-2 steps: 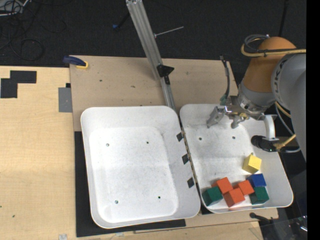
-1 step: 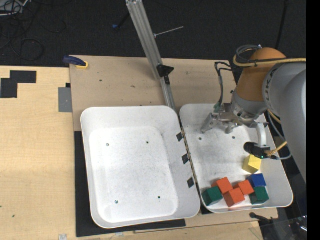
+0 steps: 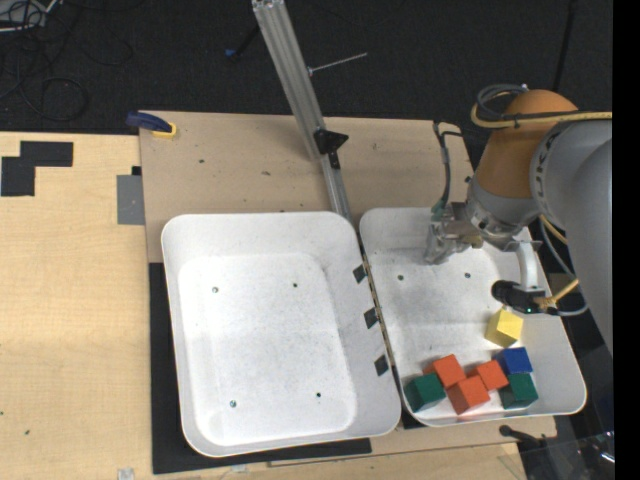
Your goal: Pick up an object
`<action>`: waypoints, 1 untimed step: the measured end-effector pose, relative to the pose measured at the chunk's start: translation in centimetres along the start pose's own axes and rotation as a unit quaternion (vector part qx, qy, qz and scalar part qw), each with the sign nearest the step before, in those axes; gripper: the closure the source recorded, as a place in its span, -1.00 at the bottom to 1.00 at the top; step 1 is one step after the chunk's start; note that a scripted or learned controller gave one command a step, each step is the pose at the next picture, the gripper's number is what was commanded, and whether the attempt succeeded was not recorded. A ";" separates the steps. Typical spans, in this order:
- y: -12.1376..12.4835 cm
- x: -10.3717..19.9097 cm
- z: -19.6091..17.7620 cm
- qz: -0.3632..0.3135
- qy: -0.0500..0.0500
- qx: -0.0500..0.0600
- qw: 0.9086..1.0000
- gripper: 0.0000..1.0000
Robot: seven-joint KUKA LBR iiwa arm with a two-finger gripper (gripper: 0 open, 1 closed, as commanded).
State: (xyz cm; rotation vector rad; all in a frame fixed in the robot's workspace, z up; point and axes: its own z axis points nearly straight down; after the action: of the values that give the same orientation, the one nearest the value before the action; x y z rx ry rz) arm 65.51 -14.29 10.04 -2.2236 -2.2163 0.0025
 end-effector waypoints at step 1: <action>0.3 0.0 -6.4 -0.001 -0.001 -0.004 1.000 1.00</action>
State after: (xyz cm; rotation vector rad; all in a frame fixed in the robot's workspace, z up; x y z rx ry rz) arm 65.79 -14.26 16.43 -2.2246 -2.2239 -0.0045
